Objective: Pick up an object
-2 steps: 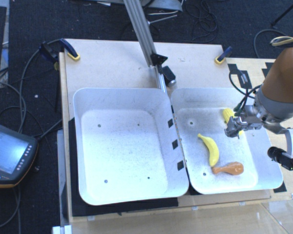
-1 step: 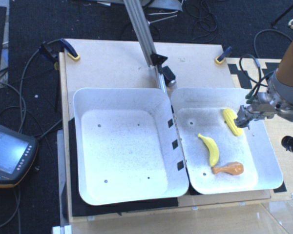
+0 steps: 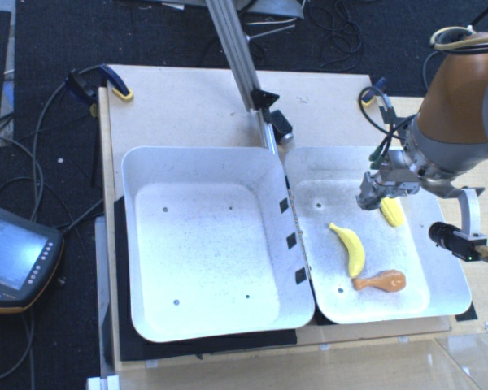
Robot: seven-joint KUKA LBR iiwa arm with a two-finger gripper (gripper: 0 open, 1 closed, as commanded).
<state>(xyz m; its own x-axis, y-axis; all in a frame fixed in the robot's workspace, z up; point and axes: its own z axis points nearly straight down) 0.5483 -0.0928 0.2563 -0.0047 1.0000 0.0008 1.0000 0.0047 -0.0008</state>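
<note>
I hover my gripper (image 3: 372,197) beside the small yellow piece (image 3: 391,212), finger state unclear; next I must descend onto it.

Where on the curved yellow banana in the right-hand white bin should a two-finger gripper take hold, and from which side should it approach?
Grip the curved yellow banana at its thick middle, coming straight down from above. It lies flat on the floor of the right-hand white bin, apart from the orange drumstick-shaped toy, so both long sides look reachable. Set the jaws across its width; the tapered ends would probably slip.
</note>
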